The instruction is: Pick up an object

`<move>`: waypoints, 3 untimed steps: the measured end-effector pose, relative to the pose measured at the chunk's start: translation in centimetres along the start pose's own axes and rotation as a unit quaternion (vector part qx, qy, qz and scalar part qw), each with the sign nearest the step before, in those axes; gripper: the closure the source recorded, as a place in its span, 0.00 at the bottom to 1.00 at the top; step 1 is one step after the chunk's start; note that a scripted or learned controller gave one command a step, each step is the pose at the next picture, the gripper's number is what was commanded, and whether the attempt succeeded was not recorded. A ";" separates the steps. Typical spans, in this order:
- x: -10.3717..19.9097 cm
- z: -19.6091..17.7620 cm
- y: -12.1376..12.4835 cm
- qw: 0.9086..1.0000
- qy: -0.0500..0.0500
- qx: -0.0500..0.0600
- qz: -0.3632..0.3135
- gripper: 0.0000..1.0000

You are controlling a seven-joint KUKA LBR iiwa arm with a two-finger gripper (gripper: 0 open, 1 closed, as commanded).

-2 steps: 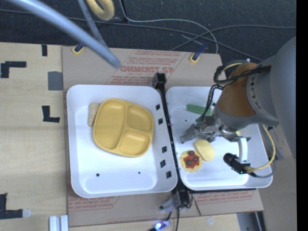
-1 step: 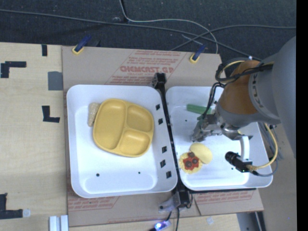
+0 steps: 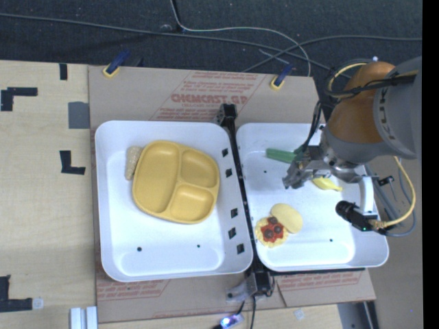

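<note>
Hand (image 3: 296, 177) lowered in right bin (image 3: 357, 256); finger state not discernible; green item (image 3: 280, 155) just up-left, long axis approx. left-right; yellow item (image 3: 327, 181) beside, right.

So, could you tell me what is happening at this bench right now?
The KUKA arm reaches in over the right bin, its hand low near a green object and a yellow, banana-like piece. Nothing is visibly held. A yellowish toy food and a red-topped piece lie nearer the front. In the left bin, a yellow divided plate rests beside a tan sponge-like item.
</note>
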State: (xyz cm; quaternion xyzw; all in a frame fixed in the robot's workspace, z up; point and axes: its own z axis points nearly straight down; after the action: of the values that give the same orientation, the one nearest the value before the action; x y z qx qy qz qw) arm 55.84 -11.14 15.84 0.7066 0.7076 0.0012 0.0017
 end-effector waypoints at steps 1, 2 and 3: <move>-0.2 -6.0 -0.6 1.000 0.000 0.000 0.000 1.00; -0.2 -11.3 -0.5 1.000 0.000 0.000 0.000 1.00; 4.5 -11.3 1.8 1.000 0.001 0.002 -0.002 1.00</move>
State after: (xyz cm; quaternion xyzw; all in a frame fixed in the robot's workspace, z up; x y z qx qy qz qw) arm 57.62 -6.67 27.14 0.7051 0.7091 0.0003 -0.0004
